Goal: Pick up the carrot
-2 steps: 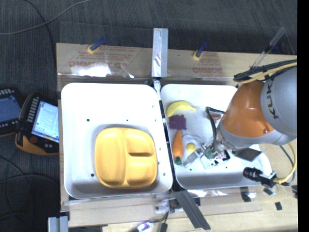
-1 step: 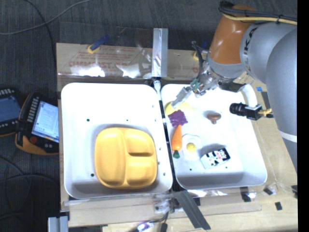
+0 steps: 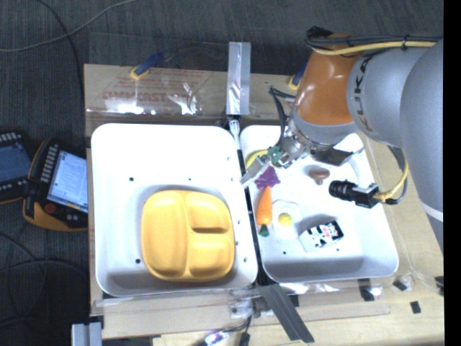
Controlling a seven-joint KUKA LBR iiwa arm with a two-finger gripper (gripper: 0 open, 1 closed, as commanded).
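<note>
Right bin (image 3: 374, 262) — tool (image 3: 277, 156) just above carrot (image 3: 264, 206), by a purple piece (image 3: 267, 177) — opening impossible to tell.

light: bright, even | glare: white bins (image 3: 173, 139) | focus: slightly soft

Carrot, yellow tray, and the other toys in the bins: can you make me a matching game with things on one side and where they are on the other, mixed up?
Things:
1. carrot
2. yellow tray
3. purple toy
4. black-and-white box

Places:
A. in the left bin
B. just above the carrot's orange tip, beside the gripper
C. right bin, towards its near right part
D. right bin, along its left wall

Pairs: 1-D, 2-A, 3-B, 4-C
</note>
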